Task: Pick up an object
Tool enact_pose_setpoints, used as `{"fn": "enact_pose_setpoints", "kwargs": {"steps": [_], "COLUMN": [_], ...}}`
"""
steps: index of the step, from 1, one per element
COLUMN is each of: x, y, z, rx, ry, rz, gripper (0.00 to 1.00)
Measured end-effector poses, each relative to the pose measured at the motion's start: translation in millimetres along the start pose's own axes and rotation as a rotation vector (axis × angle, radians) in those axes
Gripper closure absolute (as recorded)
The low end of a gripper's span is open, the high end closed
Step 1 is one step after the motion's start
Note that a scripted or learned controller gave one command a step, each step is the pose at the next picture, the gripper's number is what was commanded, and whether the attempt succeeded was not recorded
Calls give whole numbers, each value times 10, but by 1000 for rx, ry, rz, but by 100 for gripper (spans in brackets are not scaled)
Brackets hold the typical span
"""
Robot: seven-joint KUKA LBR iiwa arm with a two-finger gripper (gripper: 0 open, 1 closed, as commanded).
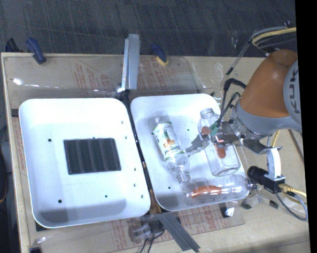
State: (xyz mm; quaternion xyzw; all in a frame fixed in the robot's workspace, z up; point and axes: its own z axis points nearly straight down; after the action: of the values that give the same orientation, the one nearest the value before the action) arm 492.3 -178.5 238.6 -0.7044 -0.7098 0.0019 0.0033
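Note:
Three bottles lie in the right bin [147, 110]. One with a green and orange label [167, 141] rests near the bin's middle. A clear bottle [225, 162] with a pale cap lies toward the right wall. A second clear bottle [213, 189] with something orange inside lies along the front wall. My gripper [207, 146] hangs over the upper part of the right-hand clear bottle, between it and the labelled one. It is open: one grey finger [194, 145] points left toward the labelled bottle, and nothing shows between the fingers.
The left bin [40, 120] has a dark ribbed rectangle [92, 155] on its floor. A grey metal bar [130, 63] rises behind the divide between the bins. Cables and a black fitting [266, 178] sit off the right bin's front right corner.

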Motion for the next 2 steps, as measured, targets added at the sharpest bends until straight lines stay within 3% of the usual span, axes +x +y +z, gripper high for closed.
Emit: {"fn": "enact_pose_setpoints", "kwargs": {"steps": [1,2], "x": [316,15], "y": [558,864], "z": [1235,1365], "rx": [1,-18], "ry": [-1,-4], "rz": [28,-24], "gripper": [0,0]}}
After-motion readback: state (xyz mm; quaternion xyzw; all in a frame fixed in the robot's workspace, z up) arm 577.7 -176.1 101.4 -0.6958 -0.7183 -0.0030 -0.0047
